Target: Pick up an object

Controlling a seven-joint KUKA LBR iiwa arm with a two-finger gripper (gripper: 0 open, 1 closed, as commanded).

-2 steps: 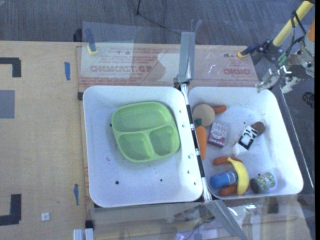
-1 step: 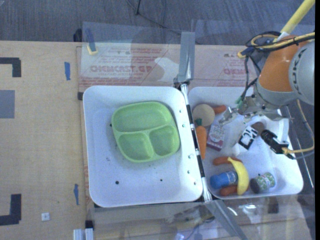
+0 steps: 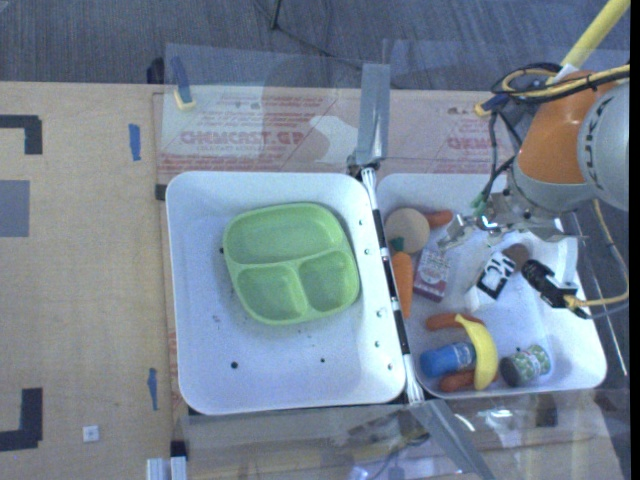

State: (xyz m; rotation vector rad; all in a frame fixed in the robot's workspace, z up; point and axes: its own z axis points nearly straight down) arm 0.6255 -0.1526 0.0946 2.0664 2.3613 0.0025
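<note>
Orange-banded arm (image 3: pixel 560 138) comes in from view right, tool (image 3: pixel 478 230) hanging over the upper middle of the right bin (image 3: pixel 590 363). Can't tell the tool's state at this angle, and nothing visibly sits in it.

Right bin contents:
- round tan object (image 3: pixel 406 226) in the upper-left corner
- carrot (image 3: pixel 402 280) along the left wall, long axis running top to bottom of the view
- small packet (image 3: pixel 433 271) just beside the carrot, directly below-left of the tool
- white piece with a black-and-white tag (image 3: pixel 494 272) just below-right of the tool
- banana (image 3: pixel 481 346), curved, long axis roughly top to bottom, in the lower middle
- blue cylinder (image 3: pixel 445 357) touching the banana's left side
- small red-orange pieces around them (image 3: pixel 443 321)
- dark jar-like object (image 3: pixel 526 364) in the lower right

Left bin (image 3: pixel 190 298) holds a green divided plate (image 3: pixel 291 262), well apart from the tool.

Key relation, as I read it: nearest candidate is the packet, just down-left of the tool. Its long axis runs near top to bottom, so closing across its short side should work. Carrot is next over and crowds the wall. Banana cluster is further toward the view's bottom edge and touching neighbours, so riskier.

Tabletop (image 3: pixel 80 298) to the left is bare wood with tape marks.
</note>
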